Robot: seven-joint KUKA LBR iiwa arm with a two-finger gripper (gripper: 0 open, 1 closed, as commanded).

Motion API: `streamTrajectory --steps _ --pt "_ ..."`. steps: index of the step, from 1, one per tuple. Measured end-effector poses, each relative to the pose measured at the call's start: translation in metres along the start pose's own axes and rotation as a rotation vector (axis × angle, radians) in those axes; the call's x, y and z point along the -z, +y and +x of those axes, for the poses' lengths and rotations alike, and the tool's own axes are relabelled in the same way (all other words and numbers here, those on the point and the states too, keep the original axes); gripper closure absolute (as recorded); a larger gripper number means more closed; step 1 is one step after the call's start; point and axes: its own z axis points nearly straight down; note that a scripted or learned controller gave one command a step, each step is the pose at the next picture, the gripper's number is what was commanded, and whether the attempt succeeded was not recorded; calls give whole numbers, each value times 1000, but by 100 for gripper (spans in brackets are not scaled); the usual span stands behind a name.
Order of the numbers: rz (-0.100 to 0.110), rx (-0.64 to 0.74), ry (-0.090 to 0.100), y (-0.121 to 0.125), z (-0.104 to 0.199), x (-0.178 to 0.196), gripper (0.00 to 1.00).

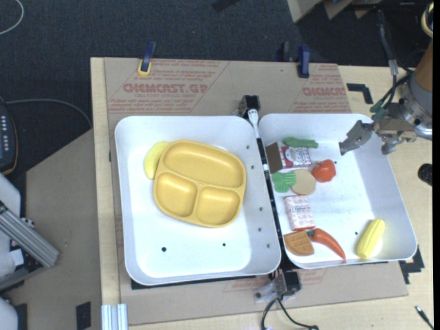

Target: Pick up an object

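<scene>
**Gripper hovering over the right bin's far right corner**

The grey two-finger gripper [363,137] is hanging above the right-hand shallow white bin [388,184], near its far right corner, with nothing between its fingers; the fingers look spread apart, though the slant makes this hard to judge.

The candidate objects are crowding along the bin's left edge. A small red tomato-like ball [324,170] is sitting nearest the gripper, touching a tan round piece [304,183]. Beside that a green leafy toy [282,181] is lying, and towards the far edge a green bean-shaped toy [300,143] is resting above a red-and-white packet [296,157] and a dark brown bar [273,157]. Another red-and-white wrapped packet [300,212] is lying nearer the front edge, with a brown wedge [299,243] and an orange-red pepper shape [328,241] touching it at the front left corner. A yellow corn cob toy [370,238] is lying apart at the front right corner.

In the left-hand white bin [137,239], a yellow three-compartment plastic plate [199,183] is covering part of a yellow banana-like piece [152,158].
</scene>
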Motion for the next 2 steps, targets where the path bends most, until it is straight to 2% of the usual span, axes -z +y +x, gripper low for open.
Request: streamTrajectory --steps 2 --pt "5 -1 2 -12 5 -120 0"
